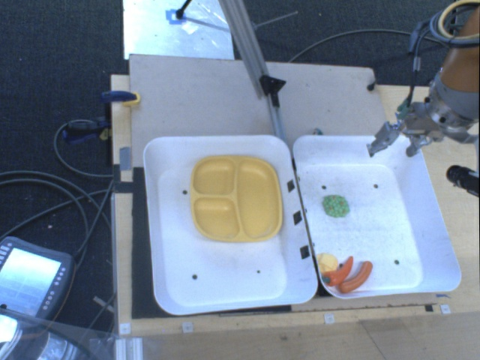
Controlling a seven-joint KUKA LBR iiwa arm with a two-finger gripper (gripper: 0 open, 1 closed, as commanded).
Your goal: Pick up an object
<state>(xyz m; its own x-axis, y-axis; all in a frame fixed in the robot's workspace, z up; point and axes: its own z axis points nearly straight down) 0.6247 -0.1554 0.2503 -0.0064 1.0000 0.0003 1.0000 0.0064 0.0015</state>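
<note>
Green ball (335,205) loose mid right bin (420,201), well apart from sausages (351,274) and yellow lump (327,262) at near-left corner. Pincer (395,142) spread, nothing pinched, above far rim. Best centred over ball, lowered straight, squeezed gently; yellow tray (236,199) in left bin ignored.

A robotics lab. A plywood bench (315,88) stands on dark carpet with loose cables (67,178) trailing across it. A teach pendant (26,276) lies beside it, and a clamp (120,97) grips the bench edge.
</note>
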